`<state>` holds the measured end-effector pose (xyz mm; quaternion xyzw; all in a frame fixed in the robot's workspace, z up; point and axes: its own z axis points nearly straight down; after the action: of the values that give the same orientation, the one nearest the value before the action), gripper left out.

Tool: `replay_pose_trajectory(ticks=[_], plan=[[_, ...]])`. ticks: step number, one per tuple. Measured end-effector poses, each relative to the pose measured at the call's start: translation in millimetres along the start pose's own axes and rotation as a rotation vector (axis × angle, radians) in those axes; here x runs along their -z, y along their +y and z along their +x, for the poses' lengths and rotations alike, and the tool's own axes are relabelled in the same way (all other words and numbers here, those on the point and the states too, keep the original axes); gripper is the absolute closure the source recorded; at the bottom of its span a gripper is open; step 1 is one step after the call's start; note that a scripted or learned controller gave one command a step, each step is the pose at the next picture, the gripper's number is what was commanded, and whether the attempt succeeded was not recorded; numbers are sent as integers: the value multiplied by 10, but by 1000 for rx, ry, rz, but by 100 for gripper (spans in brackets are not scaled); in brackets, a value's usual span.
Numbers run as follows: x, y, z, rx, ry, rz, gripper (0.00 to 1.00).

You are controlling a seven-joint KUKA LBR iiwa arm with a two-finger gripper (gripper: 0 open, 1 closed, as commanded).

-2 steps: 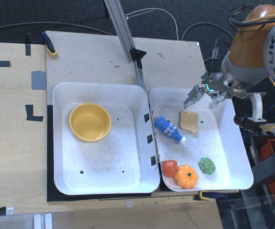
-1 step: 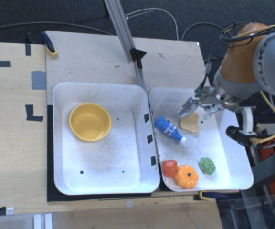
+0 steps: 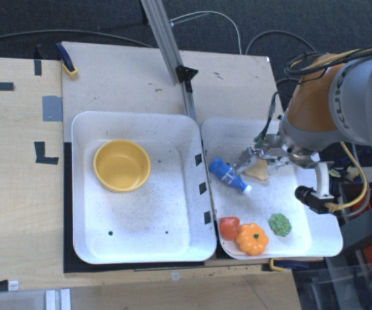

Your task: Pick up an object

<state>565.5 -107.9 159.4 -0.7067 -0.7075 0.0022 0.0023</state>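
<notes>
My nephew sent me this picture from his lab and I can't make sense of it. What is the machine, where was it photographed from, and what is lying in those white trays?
The grey and orange shape on the right is a robot arm. A single camera fixed above the bench looks down at a slant. At the arm's end is a pincer, its grasping part, low in the right tray. It sits just above a tan piece, beside a blue bottle. I cannot tell whether it grips anything. Nearer the front lie a red piece, an orange pumpkin and a green lump. The left tray holds a yellow bowl.
</notes>
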Motion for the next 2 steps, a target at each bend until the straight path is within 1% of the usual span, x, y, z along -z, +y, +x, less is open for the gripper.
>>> replay_pose_trajectory(ticks=[1,2], plan=[[-533,49,89,0,1,1,0],[-403,55,88,1,0,-2,100]])
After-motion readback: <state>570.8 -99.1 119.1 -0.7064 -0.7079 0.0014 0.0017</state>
